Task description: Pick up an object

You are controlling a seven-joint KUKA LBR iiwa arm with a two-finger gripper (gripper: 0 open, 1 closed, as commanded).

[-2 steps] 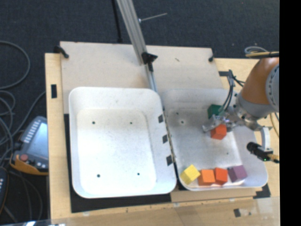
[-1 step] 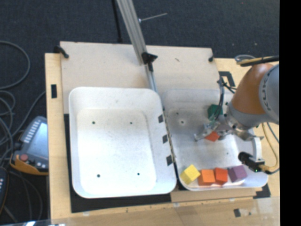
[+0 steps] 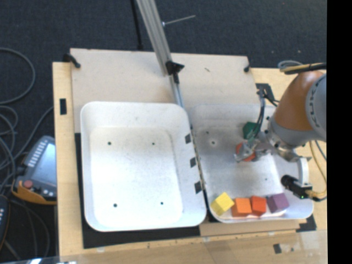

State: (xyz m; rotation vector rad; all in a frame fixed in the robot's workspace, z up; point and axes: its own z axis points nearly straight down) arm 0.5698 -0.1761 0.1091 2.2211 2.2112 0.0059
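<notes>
So the arm point(image 3: 297, 111) comes in from the right edge of the frame, grey with that orange band, and part of it is cut off at the edge. Its gripper point(image 3: 246, 154) is down over the right bin point(image 3: 220, 126), roughly at the middle of it. Right at the tip there's a small red-orange object point(image 3: 247, 152), and it looks like it's sitting against the metal fingers, but honestly it's too small and blurry to say if it's actually between them or just under them. Same goes for the jaws: can't tell if they're apart or closed. Just above that, there's a green thing point(image 3: 251, 129) near the wrist, and I can't make out whether it's a loose object or part of the tool.

Along the bottom edge of the right bin there's a neat row of blocks: a yellow block point(image 3: 223, 203) at the left end, tilted a bit, then two orange blocks point(image 3: 250, 205) touching each other, then a purple block point(image 3: 278, 202) at the right end. They're well apart from the gripper.

Over on the left side of the frame, the left bin point(image 3: 137, 164) shows a few dark dots on its floor. An aluminium rail point(image 3: 157, 32) slants down from the top of the frame to a black clamp point(image 3: 174, 68) between the bins. At the far left edge, a grey handheld pendant point(image 3: 38, 166) is partly cut off.
</notes>
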